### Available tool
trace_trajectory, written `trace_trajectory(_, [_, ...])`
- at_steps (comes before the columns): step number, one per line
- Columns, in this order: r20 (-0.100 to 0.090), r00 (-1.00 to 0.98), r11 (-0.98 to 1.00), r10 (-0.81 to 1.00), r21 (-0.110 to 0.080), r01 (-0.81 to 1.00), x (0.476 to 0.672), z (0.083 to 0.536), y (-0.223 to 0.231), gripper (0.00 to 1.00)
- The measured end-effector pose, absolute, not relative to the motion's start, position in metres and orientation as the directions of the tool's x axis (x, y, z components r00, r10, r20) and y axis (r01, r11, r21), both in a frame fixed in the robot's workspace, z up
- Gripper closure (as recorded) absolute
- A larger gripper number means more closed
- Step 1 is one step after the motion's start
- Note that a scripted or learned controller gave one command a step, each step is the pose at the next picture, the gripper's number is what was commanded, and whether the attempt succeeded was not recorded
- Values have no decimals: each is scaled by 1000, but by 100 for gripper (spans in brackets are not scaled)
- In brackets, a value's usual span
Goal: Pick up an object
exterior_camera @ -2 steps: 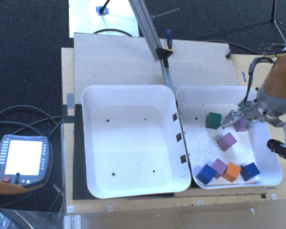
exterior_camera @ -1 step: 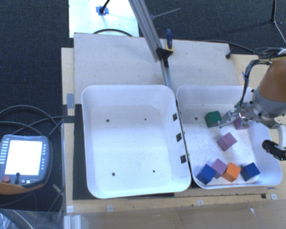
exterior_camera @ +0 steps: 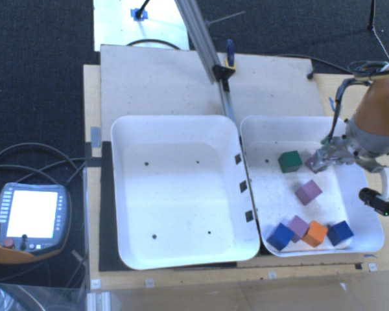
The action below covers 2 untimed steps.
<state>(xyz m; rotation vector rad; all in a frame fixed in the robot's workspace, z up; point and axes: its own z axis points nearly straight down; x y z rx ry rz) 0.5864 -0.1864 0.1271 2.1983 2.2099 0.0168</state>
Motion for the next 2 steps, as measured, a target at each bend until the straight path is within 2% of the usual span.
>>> trace_trajectory(1, [-3, -5, 5, 1000, 8, 1000, 584, 191, -188, 100])
trace_trajectory(2, [-2, -5, 5, 1000, 6, 1000, 586, 233, -188, 100])
